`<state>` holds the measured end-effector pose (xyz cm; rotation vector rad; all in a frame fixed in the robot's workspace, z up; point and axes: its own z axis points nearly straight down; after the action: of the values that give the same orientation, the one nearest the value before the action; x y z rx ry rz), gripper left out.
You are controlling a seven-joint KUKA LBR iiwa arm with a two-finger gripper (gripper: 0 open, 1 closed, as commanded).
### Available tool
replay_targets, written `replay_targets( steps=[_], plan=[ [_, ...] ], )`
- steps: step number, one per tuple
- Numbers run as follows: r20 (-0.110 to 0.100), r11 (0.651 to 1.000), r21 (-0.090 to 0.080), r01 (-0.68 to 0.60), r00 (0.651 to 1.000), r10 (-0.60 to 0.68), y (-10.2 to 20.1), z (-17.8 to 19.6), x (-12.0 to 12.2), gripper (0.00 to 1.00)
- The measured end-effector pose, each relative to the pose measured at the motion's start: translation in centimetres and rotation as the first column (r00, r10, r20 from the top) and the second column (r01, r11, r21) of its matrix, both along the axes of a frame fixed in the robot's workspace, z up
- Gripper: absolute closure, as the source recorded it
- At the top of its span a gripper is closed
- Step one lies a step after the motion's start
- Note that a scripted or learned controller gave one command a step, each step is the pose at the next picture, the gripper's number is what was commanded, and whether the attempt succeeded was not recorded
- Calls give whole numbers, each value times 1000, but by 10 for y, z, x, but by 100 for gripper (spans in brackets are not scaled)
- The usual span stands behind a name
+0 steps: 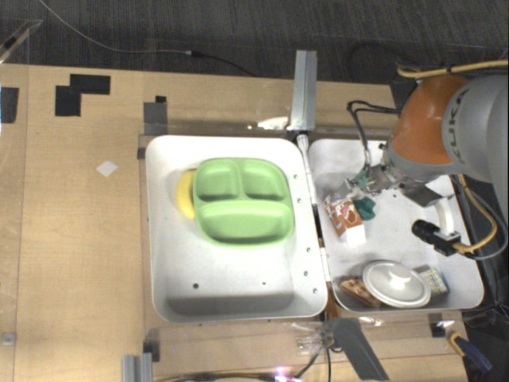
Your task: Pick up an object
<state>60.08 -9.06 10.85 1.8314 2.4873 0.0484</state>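
Arm enters from the frame's right; its gripper [367, 183] sits low in the upper part of the right bin [461, 289], just above a small red-and-white carton [345, 216] and a teal piece [365, 208]. Whether it is open or gripping cannot be told. Left bin [231, 293] holds a green divided tray [241, 200].

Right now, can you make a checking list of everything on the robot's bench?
Surface: wooden bench bearing left bin and right bin.
Job's things: green divided tray in the left bin, over a yellow thing; small carton, teal thing and white lid in the right bin.
Clutter: black tape marks on the bench.
Pincer: pincer low over the right bin, above the carton; grip unclear.
Cables: black cable by the arm.
Surroundings: dark floor.
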Motion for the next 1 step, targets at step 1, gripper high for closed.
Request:
replay_targets(
  steps=[1],
  plan=[
    [1, 1000, 0, -16, 1000, 16, 0, 0, -10, 0]
  ],
)
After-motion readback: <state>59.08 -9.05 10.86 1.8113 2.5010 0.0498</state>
